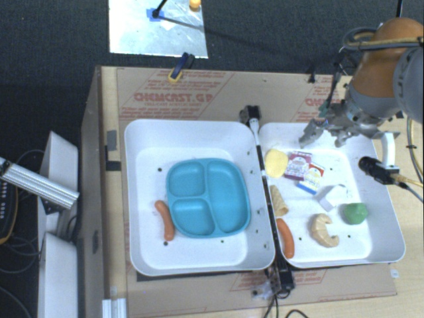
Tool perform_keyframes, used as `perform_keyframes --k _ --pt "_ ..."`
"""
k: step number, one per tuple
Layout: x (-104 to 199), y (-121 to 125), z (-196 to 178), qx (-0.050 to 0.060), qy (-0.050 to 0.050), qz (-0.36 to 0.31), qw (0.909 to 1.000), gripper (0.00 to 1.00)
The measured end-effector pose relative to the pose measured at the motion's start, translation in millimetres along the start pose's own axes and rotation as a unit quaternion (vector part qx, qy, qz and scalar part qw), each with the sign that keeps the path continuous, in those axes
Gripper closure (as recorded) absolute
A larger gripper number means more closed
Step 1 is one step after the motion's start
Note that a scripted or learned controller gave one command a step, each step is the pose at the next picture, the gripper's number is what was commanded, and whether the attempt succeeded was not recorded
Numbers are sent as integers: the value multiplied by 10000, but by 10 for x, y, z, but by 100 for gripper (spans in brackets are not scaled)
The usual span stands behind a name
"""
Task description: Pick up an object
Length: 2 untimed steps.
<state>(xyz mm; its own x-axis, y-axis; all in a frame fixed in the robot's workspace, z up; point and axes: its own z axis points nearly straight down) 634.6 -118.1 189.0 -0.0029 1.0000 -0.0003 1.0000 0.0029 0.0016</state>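
The arm [391, 52] is a thick, rounded thing in grey, with a broad orange band [387, 35] wrapped around it above the wrist. Thin dark cables [344, 52] loop along its side. Lower down it narrows to a pale grey metal gripper [329, 133] with slim prongs. A black cylinder with a white bracket [379, 167] sticks out beside it.

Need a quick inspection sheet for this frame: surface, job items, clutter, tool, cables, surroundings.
Surface: two white bins, left bin, right bin, on a board.
Job's things: right bin holds yellow piece, red-white packet, green ball, croissant, sausage.
Clutter: blue tray and second sausage in left bin.
Tool: tool above right bin's far edge, holding nothing.
Cables: wires by wrist.
Surroundings: foil sheet on dark floor.
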Motion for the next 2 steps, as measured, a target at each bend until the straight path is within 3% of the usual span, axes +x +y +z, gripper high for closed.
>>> perform_keyframes --k 1,2 --pt "-41 -105 1050 2 0 8 10000 0" --pt "-150 -737 1047 6 0 10 10000 0"
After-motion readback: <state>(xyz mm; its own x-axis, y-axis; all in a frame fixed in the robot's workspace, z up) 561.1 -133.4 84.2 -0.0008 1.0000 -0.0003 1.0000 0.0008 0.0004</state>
